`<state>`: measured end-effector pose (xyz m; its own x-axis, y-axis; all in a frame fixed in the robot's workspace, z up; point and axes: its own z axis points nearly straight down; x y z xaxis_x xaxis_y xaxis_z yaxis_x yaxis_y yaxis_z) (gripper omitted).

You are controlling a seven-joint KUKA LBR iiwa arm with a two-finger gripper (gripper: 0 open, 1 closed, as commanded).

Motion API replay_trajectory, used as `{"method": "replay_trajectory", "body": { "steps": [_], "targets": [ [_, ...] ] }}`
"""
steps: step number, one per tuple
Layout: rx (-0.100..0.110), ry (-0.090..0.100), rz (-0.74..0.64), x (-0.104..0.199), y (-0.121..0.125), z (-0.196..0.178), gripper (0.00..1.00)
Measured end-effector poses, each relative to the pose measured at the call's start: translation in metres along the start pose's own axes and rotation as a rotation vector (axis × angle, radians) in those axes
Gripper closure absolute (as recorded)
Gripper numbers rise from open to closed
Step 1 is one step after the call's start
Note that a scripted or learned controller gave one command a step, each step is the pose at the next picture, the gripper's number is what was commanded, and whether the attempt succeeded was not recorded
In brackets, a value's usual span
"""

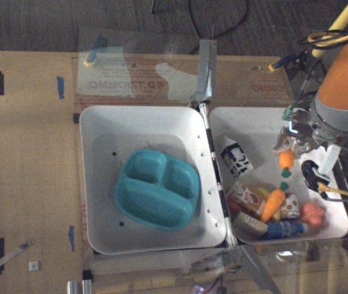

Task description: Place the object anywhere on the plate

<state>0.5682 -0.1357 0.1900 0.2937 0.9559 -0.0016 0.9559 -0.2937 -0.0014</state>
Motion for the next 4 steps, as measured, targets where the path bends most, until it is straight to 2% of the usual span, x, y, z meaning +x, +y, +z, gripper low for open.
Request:
{"method": "replay_trajectory", "body": {
  "steps": [1,2,3,4],
  "targets": [
    [-0.002,0.001,0.05,0.069,0.044,-0.042,1.0],
    [0.003,0.001,-0.069,0.157,0.012,0.006,1.0],
    [0.002,0.001,-0.071,0.191,-0.043,0.006,1.0],
    [0.002,0.001,-0.07,0.191,-0.043,0.006,0.0]
  ]
}}
